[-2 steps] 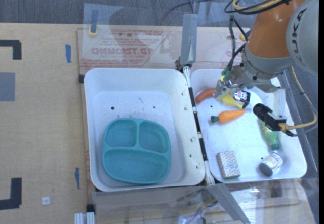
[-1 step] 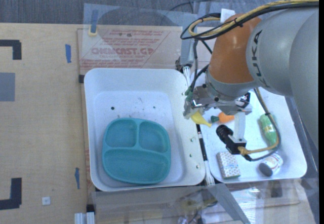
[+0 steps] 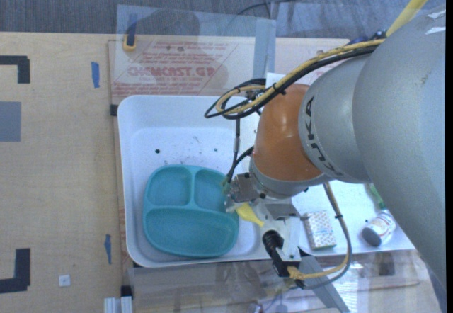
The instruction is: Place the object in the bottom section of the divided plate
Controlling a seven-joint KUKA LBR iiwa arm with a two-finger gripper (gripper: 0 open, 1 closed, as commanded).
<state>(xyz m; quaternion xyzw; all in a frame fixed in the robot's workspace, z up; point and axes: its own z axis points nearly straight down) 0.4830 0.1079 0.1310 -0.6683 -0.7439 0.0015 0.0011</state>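
**Me:** Jaws [image 3: 244, 207] hang low at the right edge of the teal divided plate [image 3: 190, 219], and I cannot tell if they are wide or pinched, because the big grey arm [image 3: 382, 113] covers them from above.

**Helper:** Where is the thing we must put down?

**Me:** I see a yellow object [image 3: 248, 214] poking out under the wrist, right beside the plate's rim. (It looks a bit like a banana, but I am not sure.) I cannot say it is held. The bottom section of the plate looks bare.

**Helper:** What could go wrong?

**Me:** The yellow object sits near the rim, not over the big bottom part. If it lets go here, it may land on the rim and tip into the left bin [image 3: 134, 163], or slide into the small top-right part. The arm hides my view, so I would be guessing.
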